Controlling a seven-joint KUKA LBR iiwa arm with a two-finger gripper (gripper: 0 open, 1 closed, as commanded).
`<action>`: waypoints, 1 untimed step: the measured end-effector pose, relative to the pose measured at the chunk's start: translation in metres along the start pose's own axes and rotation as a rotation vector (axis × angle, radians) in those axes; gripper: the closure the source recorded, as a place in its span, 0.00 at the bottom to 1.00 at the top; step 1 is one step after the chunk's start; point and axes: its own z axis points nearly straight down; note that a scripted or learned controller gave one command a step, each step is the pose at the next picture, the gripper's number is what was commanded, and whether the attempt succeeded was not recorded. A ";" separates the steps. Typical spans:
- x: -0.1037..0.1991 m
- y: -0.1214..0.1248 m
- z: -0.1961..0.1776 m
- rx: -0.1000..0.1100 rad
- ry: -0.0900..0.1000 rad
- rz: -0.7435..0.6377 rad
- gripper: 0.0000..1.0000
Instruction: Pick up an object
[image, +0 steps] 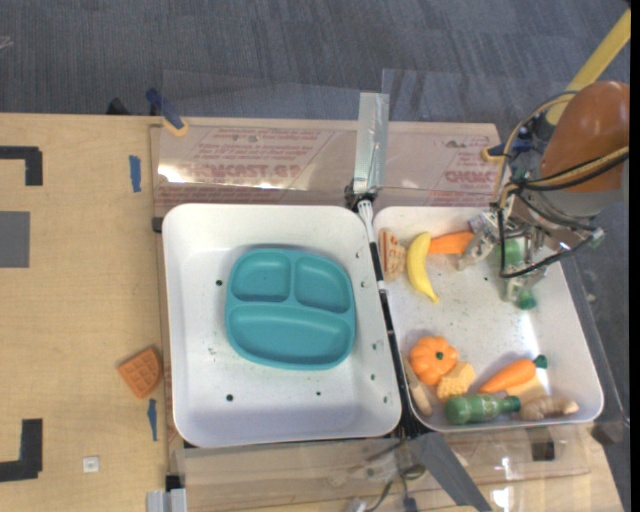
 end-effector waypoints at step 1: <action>0.000 0.000 0.000 0.000 0.000 0.001 0.00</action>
